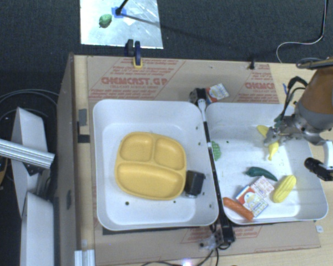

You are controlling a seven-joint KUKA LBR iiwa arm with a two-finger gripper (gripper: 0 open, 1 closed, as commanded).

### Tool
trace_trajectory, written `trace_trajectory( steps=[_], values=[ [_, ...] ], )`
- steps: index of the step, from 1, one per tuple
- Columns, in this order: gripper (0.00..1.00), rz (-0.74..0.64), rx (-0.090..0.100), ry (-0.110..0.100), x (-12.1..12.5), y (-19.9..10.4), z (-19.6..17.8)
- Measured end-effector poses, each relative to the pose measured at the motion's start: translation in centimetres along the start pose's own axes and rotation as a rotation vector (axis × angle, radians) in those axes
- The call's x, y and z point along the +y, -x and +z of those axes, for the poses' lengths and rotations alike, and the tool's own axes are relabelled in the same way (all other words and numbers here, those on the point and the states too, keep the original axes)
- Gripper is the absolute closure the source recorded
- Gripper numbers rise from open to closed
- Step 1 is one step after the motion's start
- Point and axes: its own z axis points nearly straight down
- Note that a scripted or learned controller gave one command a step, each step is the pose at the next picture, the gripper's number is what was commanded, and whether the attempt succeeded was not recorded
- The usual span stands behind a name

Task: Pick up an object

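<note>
**My pincer is hovering over a yellow banana in the right bin**

I am reaching in from the right, and my pincer (pixel 276 135) is sitting low over the upper part of the right bin (pixel 233 118). Whether its tips are spread or pressed together, I cannot tell; they are blurring into the thing below.

That thing is a small yellow banana (pixel 268 139), lying on the white floor of the right bin, directly under and partly behind my pincer. It is looking like a toy: bright, smooth, evenly coloured, curved, with one end poking out to the left and another trailing downward.

I am judging it to be light and stiff, probably hollow plastic, with a slick skin that could squirt sideways under a pinch. Taking it across the narrow middle of the curve is looking safest.

Nearer the front of the same bin, a green pepper (pixel 261 173), a yellow corn cob (pixel 283 188), a small printed box (pixel 255 197) and an orange carrot (pixel 238 208) are lying close together. The left bin (pixel 108 148) is holding a yellow divided plate (pixel 151 165) and a dark cup (pixel 193 183).
</note>
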Motion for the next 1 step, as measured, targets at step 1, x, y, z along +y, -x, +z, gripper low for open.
trace_trajectory(
  steps=[1],
  values=[
    [1.00, -0.001, 0.003, -0.004, -3.08, -8.73, 1.10]
  ],
)
